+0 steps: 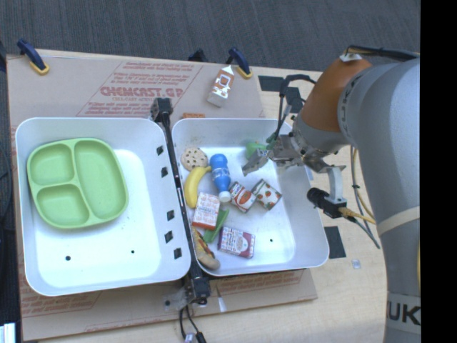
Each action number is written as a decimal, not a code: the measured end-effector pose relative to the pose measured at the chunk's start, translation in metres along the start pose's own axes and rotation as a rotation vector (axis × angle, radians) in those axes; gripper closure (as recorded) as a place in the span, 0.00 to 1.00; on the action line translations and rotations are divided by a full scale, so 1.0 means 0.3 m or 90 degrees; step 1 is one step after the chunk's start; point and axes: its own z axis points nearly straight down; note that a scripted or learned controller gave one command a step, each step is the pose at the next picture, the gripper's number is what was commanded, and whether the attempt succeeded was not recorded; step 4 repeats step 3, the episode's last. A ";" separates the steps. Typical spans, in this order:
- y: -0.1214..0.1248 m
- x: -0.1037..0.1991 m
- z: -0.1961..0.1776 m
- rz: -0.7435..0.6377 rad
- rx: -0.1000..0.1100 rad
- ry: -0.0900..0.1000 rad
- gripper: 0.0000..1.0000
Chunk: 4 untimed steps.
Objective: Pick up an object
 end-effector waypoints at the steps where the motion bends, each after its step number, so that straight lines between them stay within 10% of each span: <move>1: -0.226 -0.001 0.084 0.002 0.002 0.000 0.00; 2: -0.223 -0.001 0.048 -0.001 0.001 -0.001 1.00; 3: -0.270 0.237 -0.363 0.002 -0.001 0.000 1.00; 4: -0.270 0.237 -0.363 0.002 -0.001 0.000 1.00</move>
